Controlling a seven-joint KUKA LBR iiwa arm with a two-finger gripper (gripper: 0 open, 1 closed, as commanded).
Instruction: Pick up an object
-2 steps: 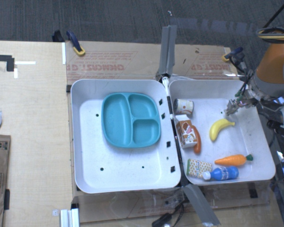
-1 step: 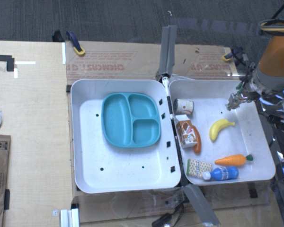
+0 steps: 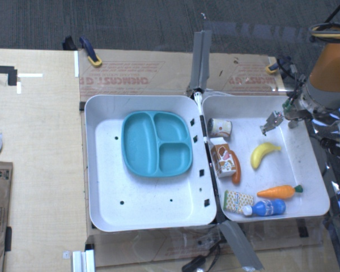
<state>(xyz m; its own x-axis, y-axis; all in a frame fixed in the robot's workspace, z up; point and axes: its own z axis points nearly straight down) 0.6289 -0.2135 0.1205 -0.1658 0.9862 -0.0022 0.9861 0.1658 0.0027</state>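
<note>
Gripper (image 3: 270,123), fingers parted and holding nothing, hangs from the right above the banana (image 3: 263,153).

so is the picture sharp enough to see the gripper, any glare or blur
Camera view: even overhead light, soft shadows inside the left bin; mild glare on the right bin floor; the gripper is small and slightly blurred, so its fingers are unclear; banana and carrot read sharply.
</note>
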